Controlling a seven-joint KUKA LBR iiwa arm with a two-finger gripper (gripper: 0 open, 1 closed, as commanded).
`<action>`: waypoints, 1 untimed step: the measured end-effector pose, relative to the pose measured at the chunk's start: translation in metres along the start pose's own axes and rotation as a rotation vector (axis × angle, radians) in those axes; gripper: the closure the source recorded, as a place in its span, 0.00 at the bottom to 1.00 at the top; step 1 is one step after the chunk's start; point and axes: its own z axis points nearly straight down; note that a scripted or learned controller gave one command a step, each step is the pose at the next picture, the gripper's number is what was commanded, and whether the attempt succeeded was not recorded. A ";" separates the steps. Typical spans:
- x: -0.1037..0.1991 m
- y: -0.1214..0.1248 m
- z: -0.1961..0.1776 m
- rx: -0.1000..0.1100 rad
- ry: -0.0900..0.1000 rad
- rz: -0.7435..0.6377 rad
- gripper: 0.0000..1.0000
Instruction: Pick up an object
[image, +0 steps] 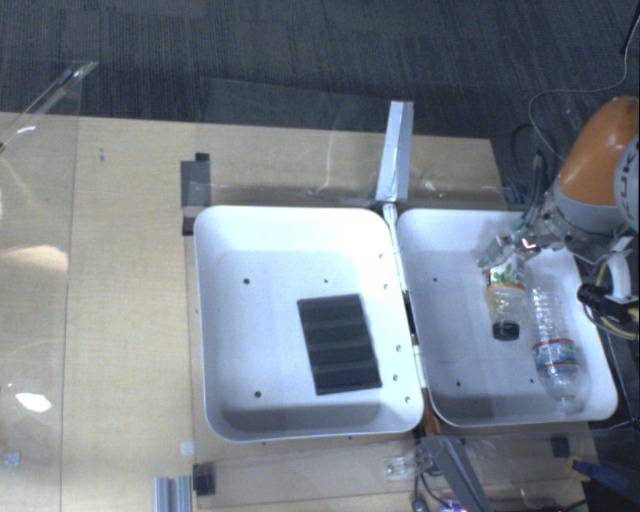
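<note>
Gripper (520, 243) sits low over the far part of the right bin (450, 300); finger state cannot be told. Just beneath it lies a small bottle (506, 298) with a dark cap; a clear plastic bottle (552, 345) lies to its right. Left bin (240, 300) holds a black ribbed block (339, 343).

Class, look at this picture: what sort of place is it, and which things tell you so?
Probably a robotics lab test bench: two shallow white bins on a wooden bench, a grey arm with an orange band, and loose cables.
</note>
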 end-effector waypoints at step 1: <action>0.005 -0.027 -0.029 0.011 0.002 0.210 1.00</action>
